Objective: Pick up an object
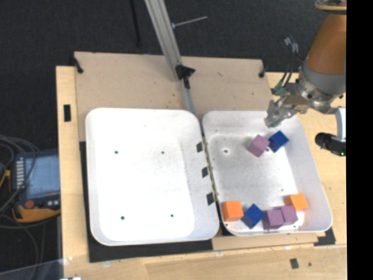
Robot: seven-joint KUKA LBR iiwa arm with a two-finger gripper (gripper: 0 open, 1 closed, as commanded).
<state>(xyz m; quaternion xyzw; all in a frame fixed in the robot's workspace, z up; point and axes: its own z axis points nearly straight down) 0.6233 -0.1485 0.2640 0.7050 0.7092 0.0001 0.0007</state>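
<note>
Camera view: looks down at a slant on my bench point(64, 156) with two white bins side by side.
Near edge of right bin point(303, 156): a row of blocks along the near wall. From the near left corner: an orange block point(232, 210), a blue block point(253, 215) touching it, then two purple blocks point(280, 217) pressed together, and a second orange block point(299, 202) at the near right corner, just behind the purple pair.
Far half of right bin: a lone purple block point(257, 145) and a lone blue block point(278, 140), touching corner to corner, well apart from the near row.
Left bin point(145, 174): white floor with a few dark specks.
My gripper point(274, 120): above the far edge of the right bin, tip pointing down, just beyond the lone purple block and not touching it. Nothing sits between my fingers; I cannot tell if they are spread or pressed together.
My arm point(326, 45): comes in from the right, orange band above the wrist.
Far bench: a slanted metal pole point(165, 34) rises from behind the bins.
</note>
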